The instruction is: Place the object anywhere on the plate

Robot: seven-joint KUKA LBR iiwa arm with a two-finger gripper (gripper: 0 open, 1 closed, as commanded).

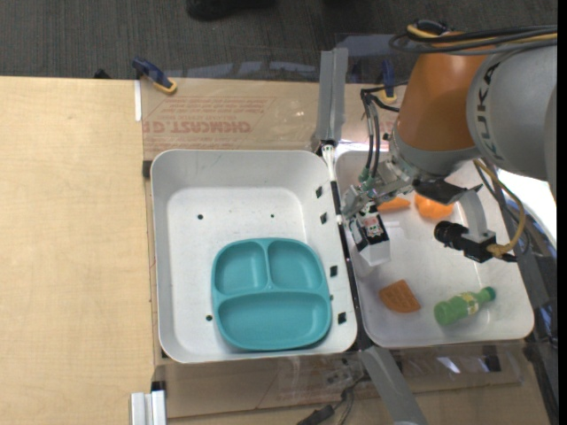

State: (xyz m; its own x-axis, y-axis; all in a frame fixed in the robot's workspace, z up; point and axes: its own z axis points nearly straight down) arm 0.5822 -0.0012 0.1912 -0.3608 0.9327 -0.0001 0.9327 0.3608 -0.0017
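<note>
The teal divided plate (pixel 270 293) lies in the left bin (pixel 177 193), toward its front, with nothing on it. My gripper (pixel 370 237) hangs low over the left side of the right bin (pixel 505 326), close to the wall between the bins. A small orange piece (pixel 396 204) lies just to the right of the gripper's body, and a rounder orange object (pixel 434 207) sits beyond it. An orange-brown wedge (pixel 400 297) and a green bottle (pixel 462 306) lie nearer the front of the right bin.
The arm's orange band and grey wrist (pixel 443 104) cover the back of the right bin. A black fitting with cables (pixel 462 239) hangs over the bin's middle. Cardboard (pixel 221 118) lies behind the left bin, and a wooden surface (pixel 71 237) spreads to its left.
</note>
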